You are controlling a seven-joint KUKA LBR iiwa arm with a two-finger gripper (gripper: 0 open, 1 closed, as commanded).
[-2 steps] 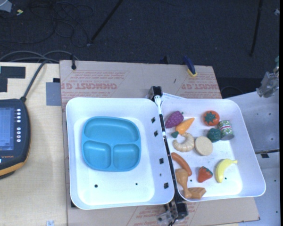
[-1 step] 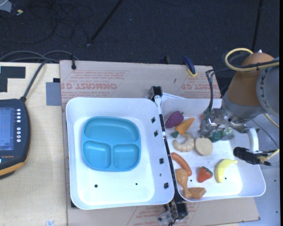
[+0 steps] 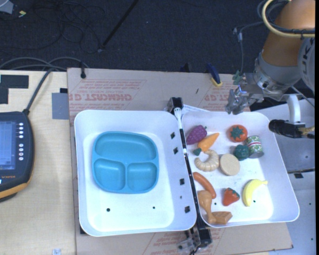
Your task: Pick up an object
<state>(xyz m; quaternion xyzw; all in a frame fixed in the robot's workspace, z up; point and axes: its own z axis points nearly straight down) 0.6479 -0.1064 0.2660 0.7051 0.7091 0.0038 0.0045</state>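
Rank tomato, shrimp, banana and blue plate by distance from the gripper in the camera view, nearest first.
Gripper hangs over the right bin's far edge.
1. Tomato: far side of the right bin, just below the gripper.
2. Shrimp: middle of the right bin, toward the divider.
3. Banana: near right part of that bin.
4. Blue plate: left bin, clearly farthest.

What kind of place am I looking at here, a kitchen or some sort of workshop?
Most likely a robotics lab, not a kitchen. A robot arm hangs over two white bins, the food looks like plastic toys, and a control pendant and loose cables lie nearby.
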